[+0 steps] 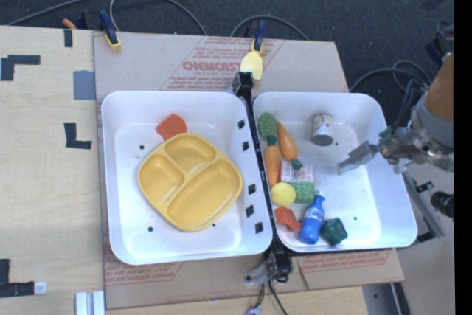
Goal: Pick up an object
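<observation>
The tool [359, 156] hangs over the bare right part of the right bin [369, 108], pinching nothing; whether it is spread or pressed together cannot be told. The pickable things lie along that bin's left wall: two carrots [273, 162], a yellow ball [282, 194], a blue bottle [313, 217], and a small cup [321, 129] apart near the back. The cup stands clear of neighbours, so it is probably the easiest target; descend squarely over it. The cardboard [199, 66] on the desk reads "CHEMCAST".
</observation>
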Controlling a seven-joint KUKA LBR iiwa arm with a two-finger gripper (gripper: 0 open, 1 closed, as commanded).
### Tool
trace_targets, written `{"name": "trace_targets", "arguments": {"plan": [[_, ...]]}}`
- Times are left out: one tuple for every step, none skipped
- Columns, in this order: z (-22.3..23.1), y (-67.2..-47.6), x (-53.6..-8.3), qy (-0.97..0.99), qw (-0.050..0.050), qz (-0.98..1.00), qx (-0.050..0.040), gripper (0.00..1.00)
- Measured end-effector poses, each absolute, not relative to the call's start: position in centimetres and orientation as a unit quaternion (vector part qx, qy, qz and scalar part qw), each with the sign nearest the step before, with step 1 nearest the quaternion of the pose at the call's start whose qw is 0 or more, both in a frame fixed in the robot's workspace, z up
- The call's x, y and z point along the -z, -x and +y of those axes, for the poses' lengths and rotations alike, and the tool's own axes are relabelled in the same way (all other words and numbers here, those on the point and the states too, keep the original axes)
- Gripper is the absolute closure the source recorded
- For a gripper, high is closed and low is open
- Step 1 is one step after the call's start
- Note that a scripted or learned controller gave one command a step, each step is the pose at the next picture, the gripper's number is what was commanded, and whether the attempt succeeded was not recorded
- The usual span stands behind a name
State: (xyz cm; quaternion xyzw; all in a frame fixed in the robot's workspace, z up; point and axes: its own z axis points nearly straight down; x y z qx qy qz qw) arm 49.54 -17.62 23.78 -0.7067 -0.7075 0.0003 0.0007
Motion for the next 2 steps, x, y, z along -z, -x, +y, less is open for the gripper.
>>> {"name": "trace_targets", "arguments": {"plan": [[-15.0, -48.4, -8.5, 0.707, 0.001, -0.708, 0.0007, 0.0], [-11.8, -55.9, -8.6, 0.707, -0.003, -0.707, 0.0, 0.0]]}}
